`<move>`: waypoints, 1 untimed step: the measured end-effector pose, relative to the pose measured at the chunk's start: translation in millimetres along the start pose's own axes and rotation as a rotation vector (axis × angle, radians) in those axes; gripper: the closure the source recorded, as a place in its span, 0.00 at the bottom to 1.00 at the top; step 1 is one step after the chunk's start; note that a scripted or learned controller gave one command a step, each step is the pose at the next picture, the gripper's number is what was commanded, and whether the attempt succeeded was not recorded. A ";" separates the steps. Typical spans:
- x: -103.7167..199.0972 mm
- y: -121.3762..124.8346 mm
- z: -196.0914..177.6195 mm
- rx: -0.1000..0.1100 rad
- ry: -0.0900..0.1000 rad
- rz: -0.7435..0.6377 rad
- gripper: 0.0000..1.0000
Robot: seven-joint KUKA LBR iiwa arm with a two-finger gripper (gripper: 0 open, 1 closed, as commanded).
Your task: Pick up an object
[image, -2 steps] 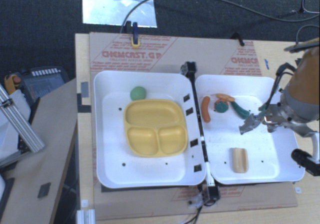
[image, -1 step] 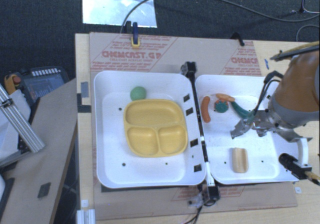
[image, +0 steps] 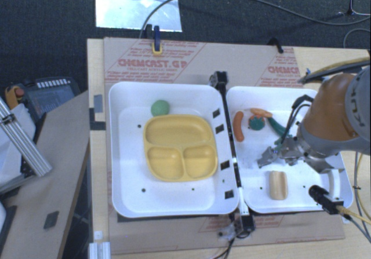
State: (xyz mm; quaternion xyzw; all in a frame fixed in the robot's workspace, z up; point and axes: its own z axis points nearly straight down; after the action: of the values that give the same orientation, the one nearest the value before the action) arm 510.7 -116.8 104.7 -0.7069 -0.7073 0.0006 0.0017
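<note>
Brown cardboard [image: 174, 55] under both bins reads "CHEMCAST" in red, at 12 o'clock of the left bin [image: 124, 136]. In the right bin [image: 290, 92], the tool [image: 272, 156] hovers over bare floor; its finger state cannot be determined. A tan bread-like piece [image: 278, 185] lies at its 6 o'clock, a sausage [image: 239, 126] at 10 o'clock.

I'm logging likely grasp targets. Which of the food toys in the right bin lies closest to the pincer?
The tan bread-like piece, lying just below the pincer. The orange sausage and the carrot sit farther off, toward the bin's far side.

Your arm: grey rounded casing [image: 360, 87] | broad orange band [image: 329, 107] | black looping cable [image: 297, 107] | grey metal gripper [image: 272, 156]
</note>
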 end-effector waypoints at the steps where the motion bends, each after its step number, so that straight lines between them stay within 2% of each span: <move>1: -0.7 1.4 -13.8 -0.006 -0.002 0.000 1.00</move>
State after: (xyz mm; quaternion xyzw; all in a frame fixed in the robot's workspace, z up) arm 512.1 -117.5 118.5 -0.7068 -0.7074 -0.0008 -0.0010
